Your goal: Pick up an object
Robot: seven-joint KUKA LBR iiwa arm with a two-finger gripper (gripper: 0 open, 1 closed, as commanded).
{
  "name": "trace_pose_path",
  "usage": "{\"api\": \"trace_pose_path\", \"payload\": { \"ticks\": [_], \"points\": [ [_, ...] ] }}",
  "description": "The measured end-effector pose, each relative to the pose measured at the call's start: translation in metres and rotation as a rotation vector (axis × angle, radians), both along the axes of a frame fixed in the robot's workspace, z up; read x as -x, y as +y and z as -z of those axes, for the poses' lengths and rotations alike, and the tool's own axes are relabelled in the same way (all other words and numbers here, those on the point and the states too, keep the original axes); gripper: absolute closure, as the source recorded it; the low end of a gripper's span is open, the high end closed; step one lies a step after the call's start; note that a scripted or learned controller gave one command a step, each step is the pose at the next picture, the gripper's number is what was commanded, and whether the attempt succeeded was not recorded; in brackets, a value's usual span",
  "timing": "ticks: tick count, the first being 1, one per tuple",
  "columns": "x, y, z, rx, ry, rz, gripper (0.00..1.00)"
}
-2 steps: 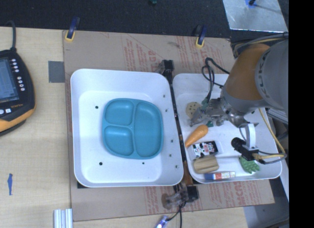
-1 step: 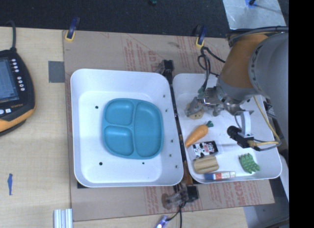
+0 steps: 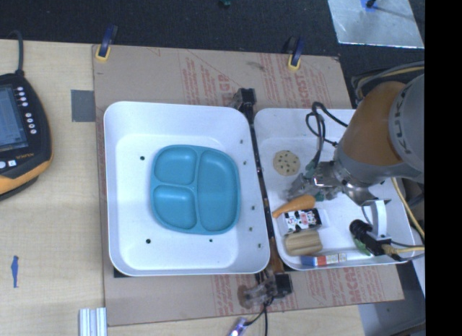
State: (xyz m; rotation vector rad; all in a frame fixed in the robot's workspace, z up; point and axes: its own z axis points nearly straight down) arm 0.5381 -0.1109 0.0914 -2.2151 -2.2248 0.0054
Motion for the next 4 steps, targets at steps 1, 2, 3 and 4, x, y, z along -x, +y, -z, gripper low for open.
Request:
{"api": "trace_pose_path", "payload": {
  "ticks": [1, 2, 3, 4],
  "points": [
    [-0.001, -0.001, -0.011, 0.001, -0.002, -0.003, 1.00],
    [-0.001, -0.001, -0.010, 0.001, -0.002, -0.003, 0.00],
    [0.002, 0.009, 0.000, -0.001, 0.001, -0.001, 0.00],
    [0.012, 0.017, 0.000, -0.001, 0.002, 0.000, 0.00]
  ]
}}
